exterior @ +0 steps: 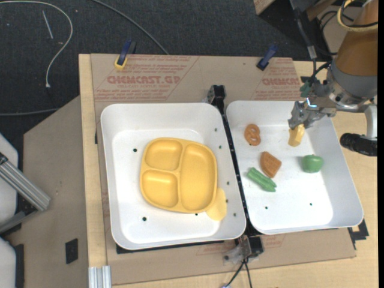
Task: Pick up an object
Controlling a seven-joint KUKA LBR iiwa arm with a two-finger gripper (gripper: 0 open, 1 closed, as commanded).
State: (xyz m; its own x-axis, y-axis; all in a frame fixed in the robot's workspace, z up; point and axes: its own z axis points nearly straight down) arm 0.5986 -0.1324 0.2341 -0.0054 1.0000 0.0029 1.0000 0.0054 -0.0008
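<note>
Lying flat on dark carpet (pixel 180 17) -- a printed cardboard sheet (pixel 180 77), being pinched at its far edge by a left blue clamp (pixel 125 53) and a right blue clamp (pixel 267 57). Looping across the upper left -- a white cable (pixel 71 29).

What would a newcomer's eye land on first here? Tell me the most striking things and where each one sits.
The big yellow divided plate dominates the left bin. In the right bin lie small toy foods: a pretzel, a brown piece, a green bean pod and a green lump. At that bin's far edge the arm's end effector hangs just over a pale yellow piece.
</note>
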